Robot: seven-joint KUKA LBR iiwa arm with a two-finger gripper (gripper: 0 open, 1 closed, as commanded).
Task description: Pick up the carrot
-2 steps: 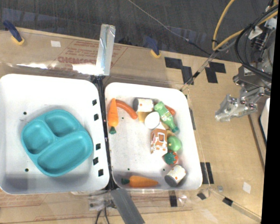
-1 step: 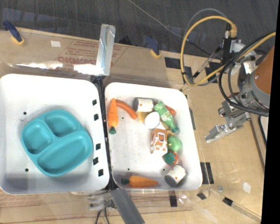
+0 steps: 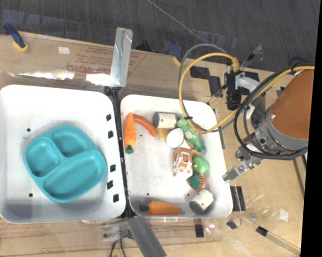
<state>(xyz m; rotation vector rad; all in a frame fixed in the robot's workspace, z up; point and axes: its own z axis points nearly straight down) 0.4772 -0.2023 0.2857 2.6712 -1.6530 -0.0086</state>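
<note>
Orange and tapered, the carrot [image 3: 129, 131] lies in the right bin [image 3: 146, 176] against its left wall, green stem end pointing toward the near side. Touching its upper end, an orange-red curved piece [image 3: 144, 124] arcs away to the right. Farther right of the carrot sit a small cylinder [image 3: 165, 120], a white egg [image 3: 174, 137], a green bottle [image 3: 192, 135] and a small carton [image 3: 183, 161]. Well below the carrot, a second carrot [image 3: 163, 209] rests along the near wall. Left of the carrot, the other bin holds a teal divided plate [image 3: 64, 163]. The gripper [image 3: 241, 169] hangs outside the bin's right rim; whether it is parted or clenched cannot be told.
</note>
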